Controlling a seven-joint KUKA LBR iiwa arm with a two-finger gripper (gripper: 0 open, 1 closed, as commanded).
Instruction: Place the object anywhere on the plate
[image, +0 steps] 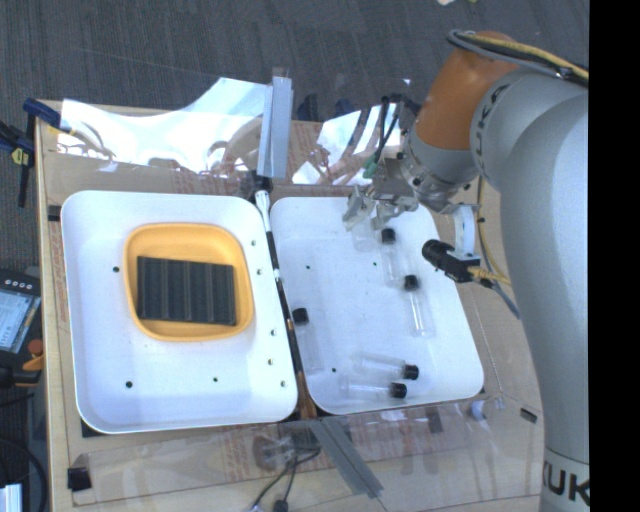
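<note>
The grey arm with its orange band reached in from the right, and its two-finger gripper (372, 207) hung over the far end of the right-hand shallow white bin (330, 300). From where I stood I could not tell how it was set, nor see anything held in it.

The things to be moved looked to be the clear plastic tubes with black caps, lying loose in that same bin. The closest tube (389, 252) lay just beside the gripper, towards the near side, its black cap uppermost and its long axis running roughly away from the tool. A second tube (416, 305) lay further along the same line, and two more (385, 370) rested across the bin's near end.

The yellow rounded plate with a dark ribbed insert (190, 283) sat in the left-hand white bin (90, 350), well apart. So the pick seemed to be a short drop, and the carry a long sweep leftwards over the divide.
</note>
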